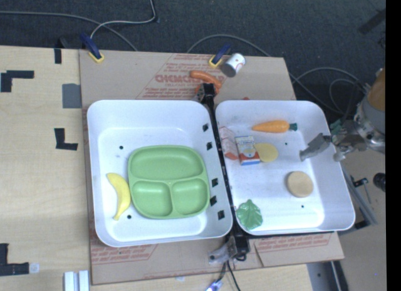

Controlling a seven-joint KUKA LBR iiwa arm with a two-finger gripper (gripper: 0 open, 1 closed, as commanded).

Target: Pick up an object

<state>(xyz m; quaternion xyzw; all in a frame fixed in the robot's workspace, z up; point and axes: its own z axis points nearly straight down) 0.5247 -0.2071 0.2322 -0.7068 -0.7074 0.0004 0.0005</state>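
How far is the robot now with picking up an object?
Nothing looks picked yet. The gripper is over the right bin, with nothing seen between its fingers. The carrot, the tan disc and the banana lie in their bins. Grasping and lifting are left.

1. Light wooden bench (pixel 37 177) with black tape marks carries a brown cardboard sheet (pixel 169 77).
2. Two shallow white plastic bins, left bin (pixel 103 121) and right bin (pixel 313 111), sit side by side on the cardboard, touching.

The arm (pixel 376 105) is cut off at the right edge, and its fingers (pixel 313 148) look blurred, perhaps.
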